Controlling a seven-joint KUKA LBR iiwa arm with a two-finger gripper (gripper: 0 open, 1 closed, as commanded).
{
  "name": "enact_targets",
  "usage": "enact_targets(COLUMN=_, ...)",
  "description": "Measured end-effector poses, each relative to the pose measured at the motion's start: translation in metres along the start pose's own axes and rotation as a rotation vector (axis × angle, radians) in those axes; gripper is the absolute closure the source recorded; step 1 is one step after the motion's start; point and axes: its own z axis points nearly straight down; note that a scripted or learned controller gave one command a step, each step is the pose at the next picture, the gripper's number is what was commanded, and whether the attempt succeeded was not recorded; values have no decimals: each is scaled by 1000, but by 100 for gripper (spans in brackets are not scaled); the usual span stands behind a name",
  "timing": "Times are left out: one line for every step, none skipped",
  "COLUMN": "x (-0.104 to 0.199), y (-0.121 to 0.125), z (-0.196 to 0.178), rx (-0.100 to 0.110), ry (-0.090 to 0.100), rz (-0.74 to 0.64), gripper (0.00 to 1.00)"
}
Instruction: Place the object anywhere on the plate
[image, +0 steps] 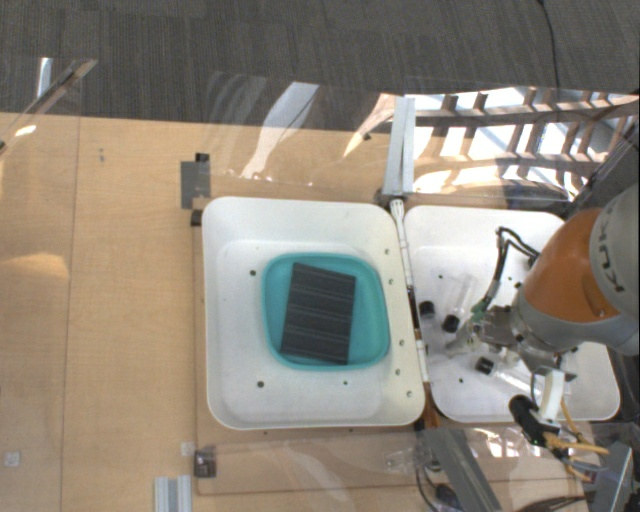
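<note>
Where the left white bin (310, 405) sat on the pale wooden bench (100, 330), a teal, square plate with rounded corners (372, 335) was seen lying near its middle. On that plate a dark grey, flat rectangular object (319, 313) was resting, its top marked by fine ridges running across its width, so that a ribbed, matte surface was presented. The object was turned slightly off square to the plate, and it was kept wholly inside the plate's rim, with teal showing on every side. No brand, label or legible writing could be made out on it or on the plate.

The bins were shallow, smooth and glossy, of moulded white plastic with rounded corners, and they were set side by side, parted by a narrow metal strip. A sheet of clear plastic, catching glare, was laid along the far edge of the bench.

Over the right white bin (470, 395) the grey arm with its orange band (565, 285) was reaching in from the right. The hand (470, 330) was placed low above that bin, well apart from the plate; whether it was clenched or released could not be told, since it was obscured by cables and fittings.
</note>
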Motion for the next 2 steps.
enact_targets(x=0, y=4, z=-12, rx=-12, ry=-1, rz=-3, gripper=100)
enact_targets(x=-22, y=143, z=-71, rx=2, ry=0, rz=157, gripper=100)
